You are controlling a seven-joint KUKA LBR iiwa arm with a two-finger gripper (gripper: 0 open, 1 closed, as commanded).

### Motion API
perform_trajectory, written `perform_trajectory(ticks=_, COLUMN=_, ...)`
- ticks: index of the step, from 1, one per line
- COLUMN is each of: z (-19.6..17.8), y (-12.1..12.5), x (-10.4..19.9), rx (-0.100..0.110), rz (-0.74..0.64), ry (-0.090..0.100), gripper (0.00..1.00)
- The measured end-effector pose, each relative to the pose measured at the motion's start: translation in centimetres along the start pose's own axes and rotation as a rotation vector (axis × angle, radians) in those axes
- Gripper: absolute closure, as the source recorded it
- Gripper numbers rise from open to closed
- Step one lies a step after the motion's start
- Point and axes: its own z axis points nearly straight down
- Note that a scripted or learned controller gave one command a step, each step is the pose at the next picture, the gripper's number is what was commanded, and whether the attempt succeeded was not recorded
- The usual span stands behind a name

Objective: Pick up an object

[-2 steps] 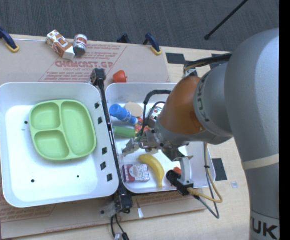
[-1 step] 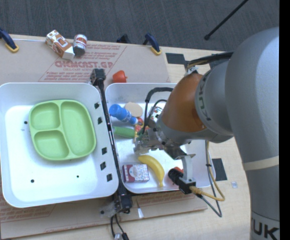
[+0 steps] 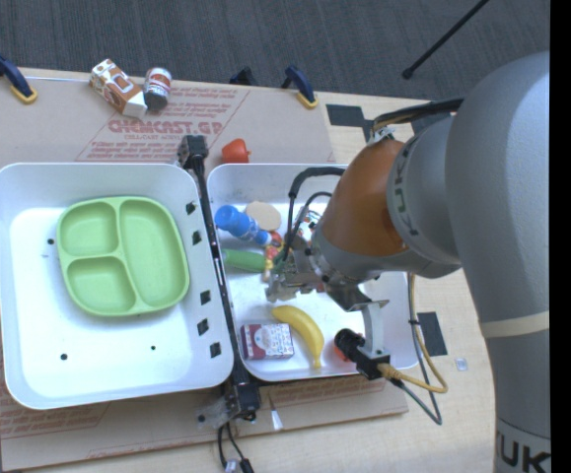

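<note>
Tool (image 3: 283,282): low over the right bin (image 3: 255,180), near centre of frame, its metal end down among the bin's contents. Open or closed: cannot tell, since the wrist body masks the tip from this angle. No item seen gripped.

Arm (image 3: 443,195): grey and bulky, enters from the right of frame and bends steeply downward. The orange band (image 3: 359,210) sits just up-right of the tool and hides the right bin's upper right part.

Items around the tool, all in the right bin:
- banana (image 3: 307,331): just below the tool, lying curved toward the bin's lower edge. Near the tool; contact not discernible.
- green stick-shaped item (image 3: 246,260): just left of the tool, lying flat and roughly level across the frame.
- blue item (image 3: 234,221): up-left of the tool, beside a beige round item (image 3: 262,213).
- red-and-white packet (image 3: 267,342): lower left of the tool, just beside the banana's left side.

Farther out:
- left bin (image 3: 29,343): holds a green divided plate (image 3: 122,254), well apart from the tool.
- cardboard sheet (image 3: 167,126) on the tabletop under both bins. A small red-orange item (image 3: 234,150) lies on it just above the right bin's upper left corner.
- upper left of frame, on the cardboard: a small carton (image 3: 115,85) and a can (image 3: 157,87), side by side.
- blue clamps (image 3: 300,85) along the cardboard's top edge.
</note>
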Motion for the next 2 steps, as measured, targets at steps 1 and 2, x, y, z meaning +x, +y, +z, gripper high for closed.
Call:
perform_trajectory(ticks=1, z=2.0, y=2.9, x=-7.9, rx=-0.004, rz=0.014, ry=0.001, gripper=1.0)
perform_trajectory(ticks=2, z=-13.0, y=3.8, x=-11.3, rx=-0.009, rz=0.012, ry=-0.002, gripper=1.0)
